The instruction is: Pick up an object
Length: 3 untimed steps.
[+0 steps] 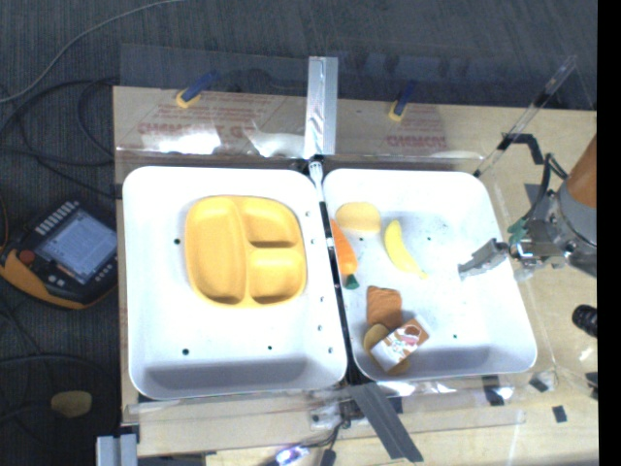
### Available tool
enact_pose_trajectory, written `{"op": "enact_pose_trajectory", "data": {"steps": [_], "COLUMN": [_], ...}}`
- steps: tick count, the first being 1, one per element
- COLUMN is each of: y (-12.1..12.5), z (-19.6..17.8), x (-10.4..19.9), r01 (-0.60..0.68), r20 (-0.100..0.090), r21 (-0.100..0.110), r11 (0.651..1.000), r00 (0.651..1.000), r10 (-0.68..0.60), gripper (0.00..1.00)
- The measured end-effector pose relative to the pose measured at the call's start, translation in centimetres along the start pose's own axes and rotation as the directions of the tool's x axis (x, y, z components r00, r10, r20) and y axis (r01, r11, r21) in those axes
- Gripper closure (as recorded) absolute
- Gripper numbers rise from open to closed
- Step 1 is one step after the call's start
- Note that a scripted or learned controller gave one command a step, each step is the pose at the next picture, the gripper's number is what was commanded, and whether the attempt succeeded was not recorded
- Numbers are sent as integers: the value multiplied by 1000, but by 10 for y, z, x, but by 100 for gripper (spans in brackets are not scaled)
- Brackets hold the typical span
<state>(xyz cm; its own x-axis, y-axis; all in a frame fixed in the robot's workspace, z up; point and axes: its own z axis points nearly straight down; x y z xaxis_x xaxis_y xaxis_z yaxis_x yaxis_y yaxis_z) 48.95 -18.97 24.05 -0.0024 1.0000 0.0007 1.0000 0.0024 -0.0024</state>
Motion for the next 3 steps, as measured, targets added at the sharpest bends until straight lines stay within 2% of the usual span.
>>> {"op": "enact_pose_trajectory", "data": {"steps": [1,2,3], "y": [-6,57,28], "z": [68,148,24], "x": [8,40,32], "r01": [-333,-478,-733], "r20": [-1,1,5], "r21": [2,-2,-1], "r11": [943,878,680], "r00": [943,878,680], "r10": [333,478,733], "gripper": [0,0,0]}}
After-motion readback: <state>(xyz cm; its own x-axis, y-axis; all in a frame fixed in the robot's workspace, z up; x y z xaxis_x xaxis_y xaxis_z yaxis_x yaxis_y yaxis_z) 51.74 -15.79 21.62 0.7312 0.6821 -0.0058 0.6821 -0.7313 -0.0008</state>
